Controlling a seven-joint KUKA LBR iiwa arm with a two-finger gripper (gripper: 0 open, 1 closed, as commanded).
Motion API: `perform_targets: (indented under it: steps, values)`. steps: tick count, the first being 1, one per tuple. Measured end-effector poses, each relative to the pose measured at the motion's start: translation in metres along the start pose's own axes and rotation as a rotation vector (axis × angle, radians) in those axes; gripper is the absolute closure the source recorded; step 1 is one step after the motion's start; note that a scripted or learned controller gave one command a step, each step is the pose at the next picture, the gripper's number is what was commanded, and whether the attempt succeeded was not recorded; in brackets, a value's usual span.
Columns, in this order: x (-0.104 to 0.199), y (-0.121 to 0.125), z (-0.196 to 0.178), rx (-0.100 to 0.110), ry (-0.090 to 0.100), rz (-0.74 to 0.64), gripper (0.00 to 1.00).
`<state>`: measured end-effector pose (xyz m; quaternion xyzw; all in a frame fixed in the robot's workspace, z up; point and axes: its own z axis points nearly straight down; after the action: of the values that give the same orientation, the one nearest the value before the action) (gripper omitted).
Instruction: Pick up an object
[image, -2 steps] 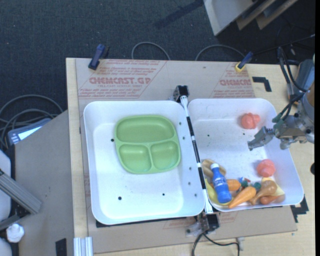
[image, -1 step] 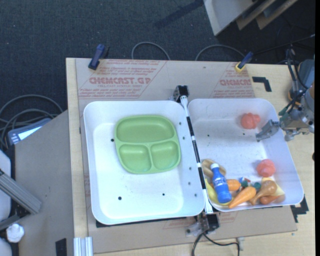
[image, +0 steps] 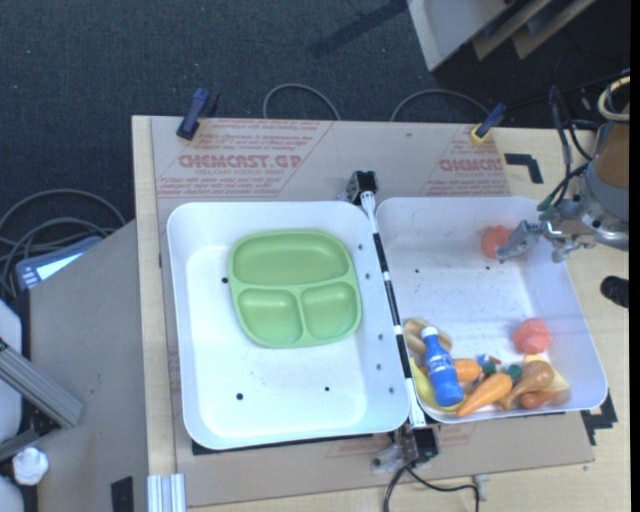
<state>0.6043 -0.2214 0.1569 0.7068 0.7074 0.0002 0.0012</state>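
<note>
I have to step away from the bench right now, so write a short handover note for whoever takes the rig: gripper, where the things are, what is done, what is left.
Gripper: low over the far part of the right bin, right beside a small orange-red ball. Whether the jaws are open or shut cannot be told, and nothing shows between them.
Things: a pink ball lies alone on the bin floor. Piled in the near corner are a blue bottle, a carrot and other toy food.
Left bin: holds a green divided plate.
Done: nothing lifted yet.
Left: grasp one object and raise it; the orange-red ball looks the likeliest target.
</note>
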Motion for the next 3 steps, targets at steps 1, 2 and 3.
perform_targets:
  steps: [1,2,3]
  values:
    - [0.009,0.049,0.068,0.003,0.005,-0.002,0.00]
    - [0.007,0.049,0.057,0.000,0.000,-0.002,1.00]
    - [0.079,0.053,0.034,0.002,0.002,0.000,1.00]
